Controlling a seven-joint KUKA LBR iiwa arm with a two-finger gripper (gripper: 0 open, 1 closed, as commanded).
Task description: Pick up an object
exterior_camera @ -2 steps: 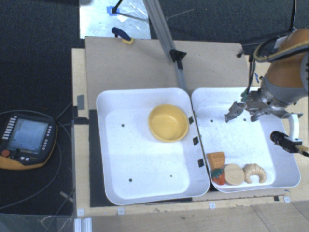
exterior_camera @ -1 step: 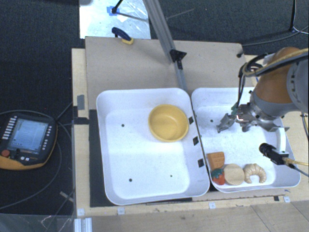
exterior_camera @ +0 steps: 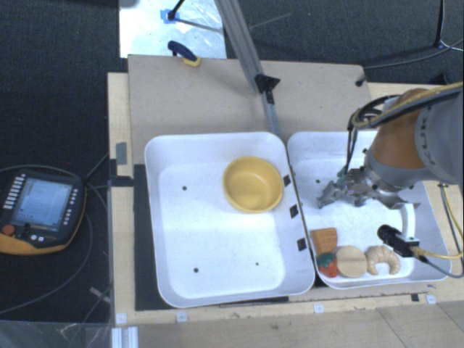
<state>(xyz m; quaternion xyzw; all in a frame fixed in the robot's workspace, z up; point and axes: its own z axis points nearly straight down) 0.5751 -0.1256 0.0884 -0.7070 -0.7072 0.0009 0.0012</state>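
My gripper [exterior_camera: 328,194] hangs over the upper middle of the right bin [exterior_camera: 308,158], reaching in from the right, with nothing visibly in it. Below it, along that bin's front edge, lie an orange block [exterior_camera: 324,238], a small red and green piece [exterior_camera: 328,265], a round tan disc [exterior_camera: 351,261] and a croissant-shaped piece [exterior_camera: 383,259]. A yellow bowl [exterior_camera: 252,183] sits upright in the upper right part of the left bin [exterior_camera: 167,216].
A black connector with a yellow cable [exterior_camera: 395,238] hangs off the wrist just above the croissant. A slanted metal pole [exterior_camera: 243,42] ends at the bins' back edge. A teach pendant [exterior_camera: 36,209] lies on the floor at the left.
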